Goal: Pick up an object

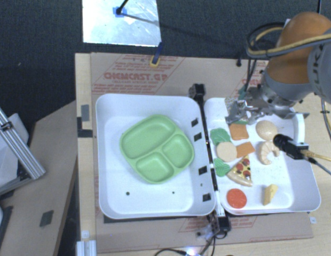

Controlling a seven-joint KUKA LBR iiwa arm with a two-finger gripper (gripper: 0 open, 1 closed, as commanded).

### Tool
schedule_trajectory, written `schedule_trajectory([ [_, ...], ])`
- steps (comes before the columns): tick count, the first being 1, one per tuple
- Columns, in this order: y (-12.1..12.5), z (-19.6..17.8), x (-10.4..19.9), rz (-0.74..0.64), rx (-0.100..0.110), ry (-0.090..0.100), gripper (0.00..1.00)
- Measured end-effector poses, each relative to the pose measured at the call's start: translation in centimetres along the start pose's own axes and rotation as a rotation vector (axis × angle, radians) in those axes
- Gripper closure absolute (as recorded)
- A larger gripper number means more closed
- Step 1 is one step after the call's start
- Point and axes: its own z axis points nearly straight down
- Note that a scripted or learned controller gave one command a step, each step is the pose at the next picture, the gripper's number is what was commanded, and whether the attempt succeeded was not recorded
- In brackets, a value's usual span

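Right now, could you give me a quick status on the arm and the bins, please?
Tool low over right bin's far end, nothing seen in it. Toy food unpicked: pizza slice, red disc. Green divided plate in left bin.

My arm (293, 57) reaches in from the right, orange band up high, wrist bent down, and my gripper (239, 112) hangs low over the right side.

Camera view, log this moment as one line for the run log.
arm: reaching in from right | claw: at far end of right bin, above orange square | left bin: green divided plate | grasp: none seen
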Motion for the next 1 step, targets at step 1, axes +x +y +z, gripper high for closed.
schedule_trajectory([
  [1,-1.37,1.58,5.47,0.000,0.002,0.000,1.00],
])
